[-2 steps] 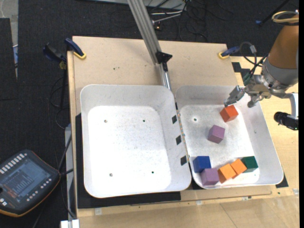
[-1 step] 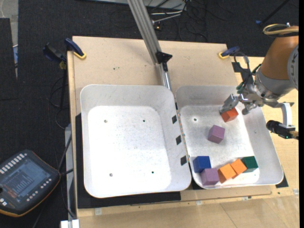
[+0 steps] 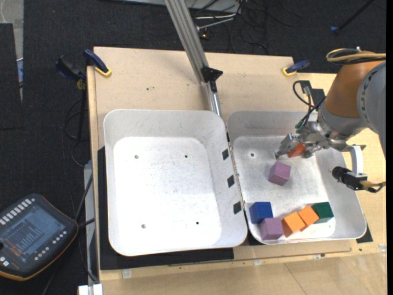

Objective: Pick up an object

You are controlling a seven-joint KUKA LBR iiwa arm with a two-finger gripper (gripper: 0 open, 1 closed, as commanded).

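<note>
We are looking at the end effector (image 3: 293, 150) in the right bin (image 3: 350, 226); we cannot tell its state. The purple cube (image 3: 279, 173) is lying just below-left, apart from it.

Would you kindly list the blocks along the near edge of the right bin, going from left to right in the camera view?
blue block → purple block → orange block → green block. A second purple block sits apart, farther back near the gripper, so I left it out of the row.
</note>
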